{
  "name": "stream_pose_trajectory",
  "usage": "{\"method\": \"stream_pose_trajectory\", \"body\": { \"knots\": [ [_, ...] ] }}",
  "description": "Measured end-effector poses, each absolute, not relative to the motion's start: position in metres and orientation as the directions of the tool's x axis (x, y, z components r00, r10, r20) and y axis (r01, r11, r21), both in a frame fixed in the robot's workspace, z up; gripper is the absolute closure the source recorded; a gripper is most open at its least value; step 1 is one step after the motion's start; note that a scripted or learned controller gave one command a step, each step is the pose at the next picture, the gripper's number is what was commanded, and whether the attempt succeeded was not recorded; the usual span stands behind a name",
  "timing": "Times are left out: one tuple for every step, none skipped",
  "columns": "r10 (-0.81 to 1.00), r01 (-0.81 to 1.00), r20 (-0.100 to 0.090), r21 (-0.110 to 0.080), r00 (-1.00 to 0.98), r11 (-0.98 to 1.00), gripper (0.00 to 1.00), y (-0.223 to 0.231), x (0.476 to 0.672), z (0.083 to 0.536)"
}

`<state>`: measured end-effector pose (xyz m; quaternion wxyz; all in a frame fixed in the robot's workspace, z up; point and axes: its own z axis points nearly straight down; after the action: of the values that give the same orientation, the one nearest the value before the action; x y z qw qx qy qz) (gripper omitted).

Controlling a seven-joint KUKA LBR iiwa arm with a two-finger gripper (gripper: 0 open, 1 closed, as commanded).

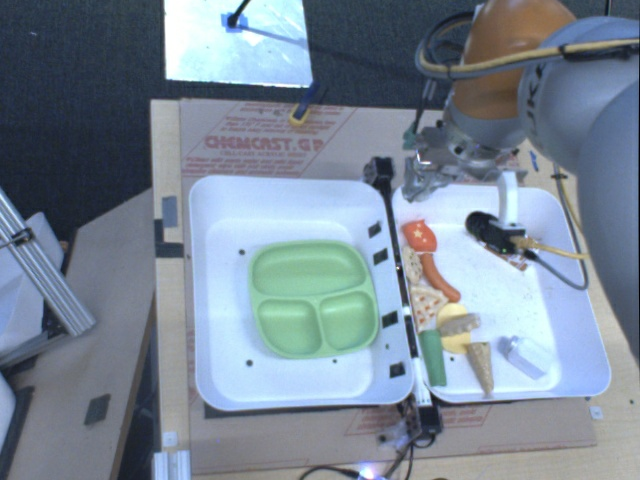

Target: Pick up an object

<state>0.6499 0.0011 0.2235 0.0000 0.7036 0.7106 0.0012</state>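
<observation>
The gripper (424, 186) is hovering at the right bin's (572, 363) far left corner, just above the tomato (421, 235); its finger state is not discernible.

Bright, even overhead light; the two shallow white plastic bins (300, 203) glare slightly, shadows stay soft, and the picture looks a little grainy.

Green tray (305, 298); white bins (220, 368); red tomato (421, 236); orange arm band (510, 33).
</observation>
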Motion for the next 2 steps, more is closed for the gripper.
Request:
{"method": "stream_pose_trajectory", "body": {
  "knots": [
    [1.0, 1.0, 0.002, 0.0, -0.009, 0.009, 1.0, 0.054, 0.622, 0.231],
    [1.0, 1.0, 0.0, 0.002, -0.006, 0.006, 1.0, 0.067, 0.629, 0.223]
  ]
}}
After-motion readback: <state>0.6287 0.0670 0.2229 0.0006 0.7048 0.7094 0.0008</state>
